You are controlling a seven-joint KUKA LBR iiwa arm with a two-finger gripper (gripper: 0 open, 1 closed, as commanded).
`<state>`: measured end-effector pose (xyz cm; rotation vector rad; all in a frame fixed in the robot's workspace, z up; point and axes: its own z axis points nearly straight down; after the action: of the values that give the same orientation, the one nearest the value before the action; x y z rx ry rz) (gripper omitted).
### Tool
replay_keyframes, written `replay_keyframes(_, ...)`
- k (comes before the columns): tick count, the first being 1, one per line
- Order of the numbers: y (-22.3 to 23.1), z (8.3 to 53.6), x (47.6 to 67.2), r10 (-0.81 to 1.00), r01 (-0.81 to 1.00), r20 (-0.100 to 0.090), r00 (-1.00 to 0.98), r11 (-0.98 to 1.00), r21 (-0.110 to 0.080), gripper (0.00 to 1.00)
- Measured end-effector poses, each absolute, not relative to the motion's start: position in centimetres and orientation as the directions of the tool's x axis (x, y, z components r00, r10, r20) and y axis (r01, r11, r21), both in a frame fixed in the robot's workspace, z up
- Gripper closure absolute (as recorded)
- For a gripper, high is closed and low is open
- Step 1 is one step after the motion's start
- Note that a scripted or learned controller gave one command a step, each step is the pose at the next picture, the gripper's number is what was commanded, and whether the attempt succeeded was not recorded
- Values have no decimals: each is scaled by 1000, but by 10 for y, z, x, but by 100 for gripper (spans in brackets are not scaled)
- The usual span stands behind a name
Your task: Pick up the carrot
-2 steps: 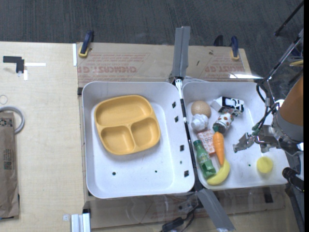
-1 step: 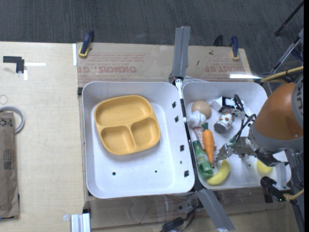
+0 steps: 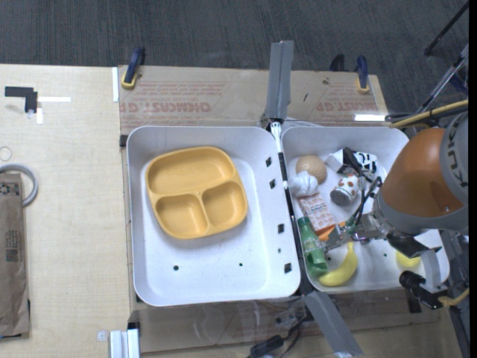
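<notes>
Left bin (image 3: 149, 222): yellow plate (image 3: 196, 191). Right bin (image 3: 373, 278): carrot (image 3: 329, 231), banana (image 3: 339, 268). Pincer (image 3: 356, 233) state unclear.

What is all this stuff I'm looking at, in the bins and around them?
Divided plate: one, yellow-orange, three compartments, in the left bin.
Banana: one, yellow, near the front of the right bin.
Green bottle: one, lying beside the banana.
Carrot: one, orange, mostly hidden, between the bottle and the gripper.
Small carton: one, white and orange, middle of the right bin.
Round tan item: one, rear of the right bin.
Small can: one, near the tan item.
Clamps: two, blue and yellow, on the cardboard behind the bins.
Brown paper bag: one, far left.
Arm: one, grey and orange, over the right bin.
Gripper: one, low by the carrot.
</notes>
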<state>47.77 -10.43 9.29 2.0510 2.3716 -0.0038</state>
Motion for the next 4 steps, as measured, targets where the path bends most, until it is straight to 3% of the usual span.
replay_keyframes(1,-104,91,515,965,965,-1,-263,263,0,0)
replay_keyframes(2,-124,92,567,863,863,-2,-505,505,0,0)
replay_keyframes(3,-102,92,601,775,775,-3,-632,632,1,0)
replay_keyframes(4,-104,102,601,777,777,-6,-629,629,0,100)
